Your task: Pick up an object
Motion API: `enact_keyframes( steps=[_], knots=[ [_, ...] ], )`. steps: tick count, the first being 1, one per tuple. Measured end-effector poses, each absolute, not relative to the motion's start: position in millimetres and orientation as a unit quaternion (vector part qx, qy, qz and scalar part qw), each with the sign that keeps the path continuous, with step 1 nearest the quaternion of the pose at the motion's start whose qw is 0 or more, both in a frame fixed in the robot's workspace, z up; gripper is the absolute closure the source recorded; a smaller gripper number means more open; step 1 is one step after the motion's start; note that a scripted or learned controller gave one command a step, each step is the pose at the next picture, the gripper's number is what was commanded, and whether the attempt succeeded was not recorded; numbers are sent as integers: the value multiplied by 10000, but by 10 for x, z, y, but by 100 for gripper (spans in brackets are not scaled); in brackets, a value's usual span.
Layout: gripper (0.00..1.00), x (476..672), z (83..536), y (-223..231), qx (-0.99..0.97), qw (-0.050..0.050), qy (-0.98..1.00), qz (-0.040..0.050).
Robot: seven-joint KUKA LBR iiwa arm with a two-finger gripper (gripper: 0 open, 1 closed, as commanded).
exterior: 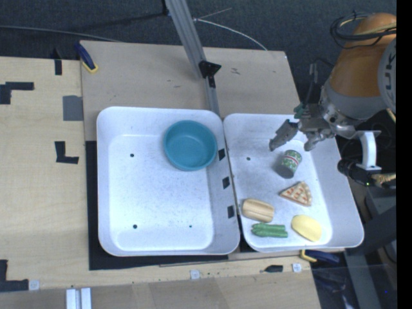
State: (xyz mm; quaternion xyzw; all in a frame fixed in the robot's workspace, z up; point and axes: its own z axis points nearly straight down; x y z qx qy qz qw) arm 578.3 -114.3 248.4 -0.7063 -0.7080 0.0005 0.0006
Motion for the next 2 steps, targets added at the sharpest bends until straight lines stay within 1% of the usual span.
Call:
enact_keyframes(
  steps=[2],
  knots=[
    [0, 5739, 1592, -1073, -7067, 23, -7075, 24]
  ],
)
